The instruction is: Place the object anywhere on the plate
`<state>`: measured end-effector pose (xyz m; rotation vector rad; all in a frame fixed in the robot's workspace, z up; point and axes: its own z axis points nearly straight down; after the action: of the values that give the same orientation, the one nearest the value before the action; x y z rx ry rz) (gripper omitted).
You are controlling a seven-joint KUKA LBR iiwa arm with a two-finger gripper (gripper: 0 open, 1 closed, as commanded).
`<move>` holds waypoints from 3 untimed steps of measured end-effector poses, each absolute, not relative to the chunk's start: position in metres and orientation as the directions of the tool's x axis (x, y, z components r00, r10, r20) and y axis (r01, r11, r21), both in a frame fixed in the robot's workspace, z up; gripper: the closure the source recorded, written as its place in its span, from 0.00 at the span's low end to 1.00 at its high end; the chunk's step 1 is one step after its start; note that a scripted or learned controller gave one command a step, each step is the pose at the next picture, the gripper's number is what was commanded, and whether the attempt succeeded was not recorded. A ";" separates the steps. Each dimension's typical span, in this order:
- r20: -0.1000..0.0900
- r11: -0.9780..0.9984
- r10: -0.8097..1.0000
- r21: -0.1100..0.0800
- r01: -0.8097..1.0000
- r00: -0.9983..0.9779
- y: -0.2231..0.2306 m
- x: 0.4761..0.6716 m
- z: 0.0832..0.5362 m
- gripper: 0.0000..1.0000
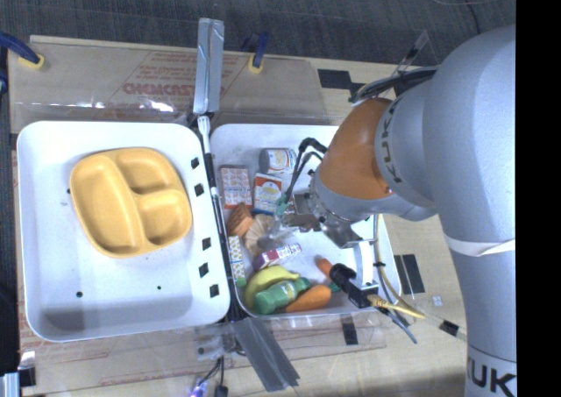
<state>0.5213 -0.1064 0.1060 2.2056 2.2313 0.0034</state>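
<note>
Stock of the bench, nearest row first. At the near end of the right bin you had a carrot lying just beside a green bottle, and a banana touching that bottle on its far side. Next row, toward the bin's middle: a small pink-labelled packet and, to its right, a short orange item, partly covered by the robot's hardware. Beyond those, near the bin's left wall: a brown item, too blurred for you to name. Your gripper hung over the middle of this bin, just beside the brown item and above the packet. The wrist covered it, so whether it was released, clenched or grasping anything could not be told. Farther on: a red-and-white carton and a second carton side by side, then a small round tub at the far end. Which of these was the object to be placed you could not tell, but all of them lay in the right bin. Level with the cartons, in the left bin: the yellow plate, divided into three compartments, well apart from every item. Farthest: an upright metal bar between the bins, and a blue clamp at the bench edge.
</note>
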 end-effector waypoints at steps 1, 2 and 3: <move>0.000 0.289 0.957 0.000 0.957 -0.289 -0.091 0.482 0.192 1.00; 0.000 0.134 0.991 -0.001 0.991 -0.134 -0.162 0.512 0.214 1.00; 0.001 -0.041 0.999 -0.005 0.999 0.041 -0.076 0.491 0.191 1.00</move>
<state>0.4913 -0.0758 0.1910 2.2695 2.1784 -0.0038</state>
